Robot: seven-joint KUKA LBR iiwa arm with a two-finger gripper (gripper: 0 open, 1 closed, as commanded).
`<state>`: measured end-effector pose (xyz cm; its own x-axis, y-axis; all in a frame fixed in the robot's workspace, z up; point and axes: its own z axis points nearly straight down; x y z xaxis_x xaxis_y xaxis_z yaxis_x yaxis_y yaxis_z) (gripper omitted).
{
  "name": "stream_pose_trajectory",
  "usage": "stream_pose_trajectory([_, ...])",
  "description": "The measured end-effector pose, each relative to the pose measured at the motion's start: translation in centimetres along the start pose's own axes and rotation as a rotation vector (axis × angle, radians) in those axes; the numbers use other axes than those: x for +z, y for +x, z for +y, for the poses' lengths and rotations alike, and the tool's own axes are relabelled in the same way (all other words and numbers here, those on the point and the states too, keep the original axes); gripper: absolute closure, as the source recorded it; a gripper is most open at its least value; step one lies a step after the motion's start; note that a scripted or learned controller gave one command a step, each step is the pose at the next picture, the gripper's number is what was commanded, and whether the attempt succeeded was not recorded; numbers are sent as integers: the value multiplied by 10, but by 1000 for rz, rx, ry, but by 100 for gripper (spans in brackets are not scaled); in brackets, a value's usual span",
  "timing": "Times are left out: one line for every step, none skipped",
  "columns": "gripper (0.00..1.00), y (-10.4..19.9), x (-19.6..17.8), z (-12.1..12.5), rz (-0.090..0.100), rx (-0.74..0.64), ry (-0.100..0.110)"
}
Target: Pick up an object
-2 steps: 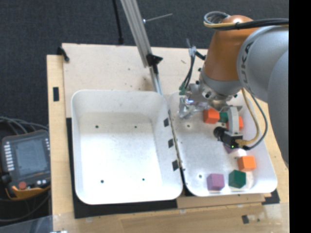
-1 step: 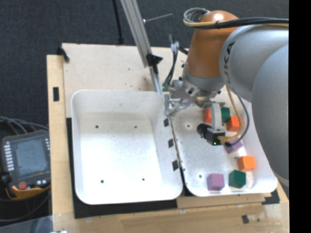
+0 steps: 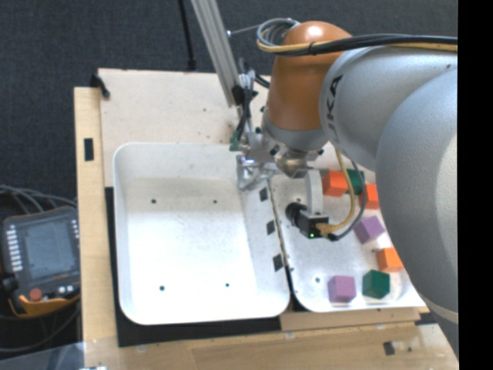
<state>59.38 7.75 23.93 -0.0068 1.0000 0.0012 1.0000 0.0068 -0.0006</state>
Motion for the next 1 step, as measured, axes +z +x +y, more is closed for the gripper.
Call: stream_pose_trajectory([0,-3,0,0,-2,4,0])
